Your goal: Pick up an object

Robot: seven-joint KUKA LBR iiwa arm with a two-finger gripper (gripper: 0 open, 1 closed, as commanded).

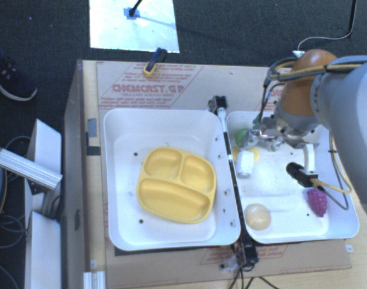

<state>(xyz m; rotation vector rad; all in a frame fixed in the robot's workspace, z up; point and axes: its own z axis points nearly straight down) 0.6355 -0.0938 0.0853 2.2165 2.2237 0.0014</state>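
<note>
Green rounded object (240, 136) lies in the far left corner of the right shallow white bin (347, 223), close to the wall next to the neighbouring bin. You will find the pincer (256, 138) just beside it on the right, low over the bin floor; whether it is clenched or released cannot be told from this angle. A white-and-yellow block (246, 162) sits just below the green object. A cream ball (257, 216) rests near the front wall, and a purple grape-like cluster (317, 202) lies well apart to the right. The left shallow white bin (120, 221) holds a yellow divided plastic plate (177, 184). Both bins stand on the tabletop (171, 80).
</note>
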